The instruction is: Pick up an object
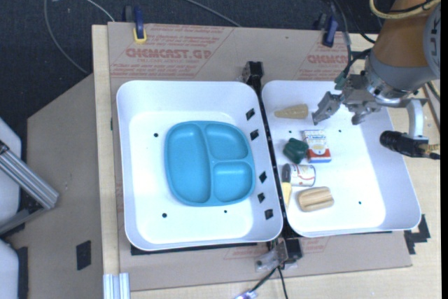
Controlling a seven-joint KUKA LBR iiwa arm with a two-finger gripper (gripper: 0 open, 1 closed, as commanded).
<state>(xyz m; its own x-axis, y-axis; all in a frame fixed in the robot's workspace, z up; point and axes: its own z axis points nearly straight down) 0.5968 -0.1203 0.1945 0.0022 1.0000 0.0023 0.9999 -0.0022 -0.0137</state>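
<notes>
Tan and loaf-shaped, the bread-like block point(315, 199) lies near the front edge of your right bin point(378, 185), its surface matte and rounded. Beside it sits a small clear packet point(302, 174), then a red-and-white carton point(318, 146), a dark green lump point(295, 149) and a pale tan wedge point(291, 111) toward the bin's back edge. Your gripper point(341, 107) hangs over the back part of that bin with its two fingers spread and nothing between them. Your left bin point(136, 171) carries a smooth blue three-compartment tray point(208, 162) at its middle. Both bins are glossy white plastic on a brown cardboard-covered bench point(175, 49), clamped at the back edge, with dark carpet point(42, 31) and loose cables beyond.
</notes>
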